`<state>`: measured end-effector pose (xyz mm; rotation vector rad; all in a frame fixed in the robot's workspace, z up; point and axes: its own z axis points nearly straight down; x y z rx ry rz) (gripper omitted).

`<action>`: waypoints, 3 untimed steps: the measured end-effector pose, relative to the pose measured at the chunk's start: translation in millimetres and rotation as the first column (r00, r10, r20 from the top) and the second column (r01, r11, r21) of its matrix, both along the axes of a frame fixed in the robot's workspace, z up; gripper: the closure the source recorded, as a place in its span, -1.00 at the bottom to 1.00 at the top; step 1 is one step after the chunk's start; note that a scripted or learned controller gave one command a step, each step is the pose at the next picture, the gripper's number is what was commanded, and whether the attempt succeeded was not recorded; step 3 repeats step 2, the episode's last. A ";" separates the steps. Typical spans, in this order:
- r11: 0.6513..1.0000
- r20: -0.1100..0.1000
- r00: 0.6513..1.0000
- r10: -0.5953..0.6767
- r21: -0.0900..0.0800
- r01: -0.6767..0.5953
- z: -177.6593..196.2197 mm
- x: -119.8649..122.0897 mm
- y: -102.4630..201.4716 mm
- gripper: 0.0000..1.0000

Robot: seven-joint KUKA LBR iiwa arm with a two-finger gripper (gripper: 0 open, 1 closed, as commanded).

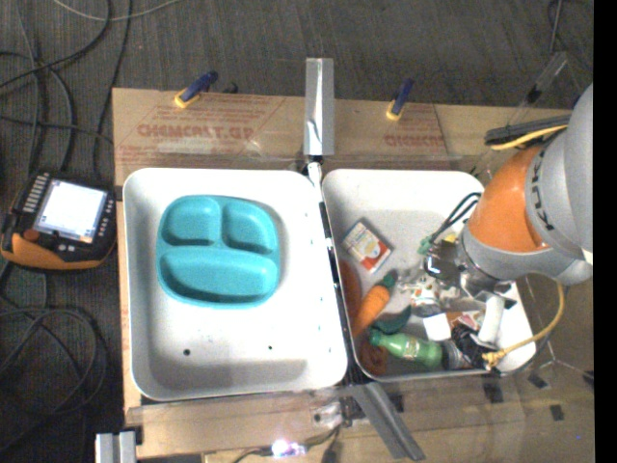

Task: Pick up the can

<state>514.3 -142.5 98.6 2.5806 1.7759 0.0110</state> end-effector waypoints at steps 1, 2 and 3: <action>0.999 -0.015 0.999 -0.044 0.000 0.044 95.5 33.1 19.1 1.00; 0.980 -0.016 0.980 -0.199 0.001 0.199 105.3 26.8 53.4 1.00; 0.980 -0.016 0.980 -0.199 0.001 0.199 105.3 26.8 53.4 1.00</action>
